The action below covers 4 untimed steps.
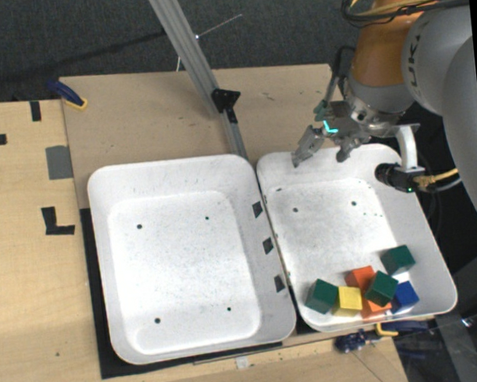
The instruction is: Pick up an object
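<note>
My gripper (326, 153) hangs over the far rim of the right bin (326, 219), its two fingers spread apart and open with nothing between them. Several small blocks lie in a cluster at the near right corner of that bin: a green block (322, 295), a yellow block (349, 300), an orange block (361, 278), another green block (382, 285), a blue block (405, 296) and a dark green block (396, 257). The gripper is well behind the cluster, not touching any block.
The left bin (181, 251) lies beside the right one. A slanted metal bar (195, 55) runs down from the top to the gap between the bins. A blue and yellow clamp (67, 92) lies on the bench at far left.
</note>
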Tool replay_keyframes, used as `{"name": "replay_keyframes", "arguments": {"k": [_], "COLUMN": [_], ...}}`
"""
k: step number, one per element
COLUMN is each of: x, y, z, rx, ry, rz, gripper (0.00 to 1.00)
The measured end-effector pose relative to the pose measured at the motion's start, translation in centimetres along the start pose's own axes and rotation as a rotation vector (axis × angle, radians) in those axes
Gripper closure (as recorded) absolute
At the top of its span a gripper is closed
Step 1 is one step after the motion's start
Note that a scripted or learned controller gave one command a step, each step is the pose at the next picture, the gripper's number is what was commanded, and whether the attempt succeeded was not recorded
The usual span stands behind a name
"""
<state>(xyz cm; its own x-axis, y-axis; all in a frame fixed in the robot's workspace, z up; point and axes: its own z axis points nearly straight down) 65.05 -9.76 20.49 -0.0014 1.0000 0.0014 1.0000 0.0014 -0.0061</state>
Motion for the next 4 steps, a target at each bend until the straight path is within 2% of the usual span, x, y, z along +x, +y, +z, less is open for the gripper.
{"name": "replay_keyframes", "arguments": {"k": [1, 2, 3, 4], "x": [0.0, 0.2, 0.3, 0.3], "y": [0.1, -0.1, -0.2, -0.3], "z": [-0.3, 4.1, 10.6, 11.4], "rx": [-0.005, 0.000, 0.001, -0.002], "ry": [-0.001, -0.003, -0.002, -0.003], "rz": [-0.001, -0.001, 0.000, 0.000], "gripper": [0.00, 0.00, 0.00, 0.00]}}
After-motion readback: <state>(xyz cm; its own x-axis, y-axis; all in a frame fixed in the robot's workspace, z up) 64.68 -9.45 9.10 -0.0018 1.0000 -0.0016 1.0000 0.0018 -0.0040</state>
